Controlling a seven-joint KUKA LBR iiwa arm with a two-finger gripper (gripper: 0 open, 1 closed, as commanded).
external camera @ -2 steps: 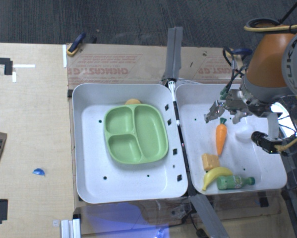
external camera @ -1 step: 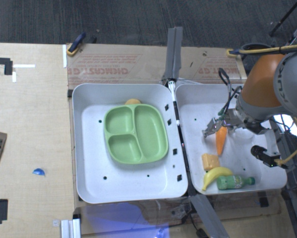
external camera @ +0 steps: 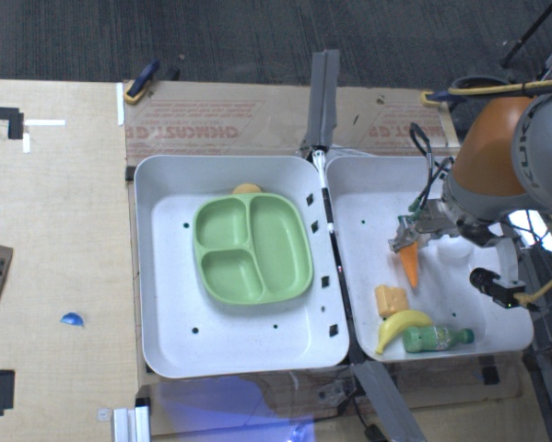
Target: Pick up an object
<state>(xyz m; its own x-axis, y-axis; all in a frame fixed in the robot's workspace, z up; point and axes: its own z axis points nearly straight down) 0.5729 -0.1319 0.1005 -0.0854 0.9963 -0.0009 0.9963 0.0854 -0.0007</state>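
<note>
Three things crowd the carrot (external camera: pixel 409 265) under the claw (external camera: pixel 406 243), whose grip I cannot tell.

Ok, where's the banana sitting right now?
The banana lies in the right bin, near its front edge, just below the yellow block and touching the green bottle.

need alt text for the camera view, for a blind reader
The arm's hand hangs over an orange carrot in the right bin, near a banana and green bottle. The left bin holds a green divided plate.
</note>
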